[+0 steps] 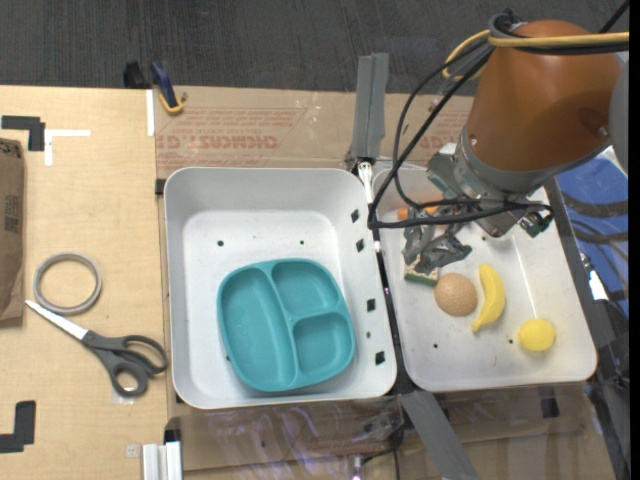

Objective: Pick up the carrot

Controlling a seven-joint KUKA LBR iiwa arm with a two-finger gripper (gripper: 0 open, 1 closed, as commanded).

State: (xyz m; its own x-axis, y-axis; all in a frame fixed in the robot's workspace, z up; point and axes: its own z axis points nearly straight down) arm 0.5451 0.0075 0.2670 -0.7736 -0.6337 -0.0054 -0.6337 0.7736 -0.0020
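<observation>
The hand [436, 253] hangs low in the right bin [560, 363], just beside the egg [455, 294]; whether it is spread cannot be told. The carrot [418, 210] lies mostly hidden beneath the arm, near the bin's back wall.

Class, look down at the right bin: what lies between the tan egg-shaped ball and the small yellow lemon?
The banana lies between the ball and the lemon, curving down the bin floor, as the camera view shows.
</observation>
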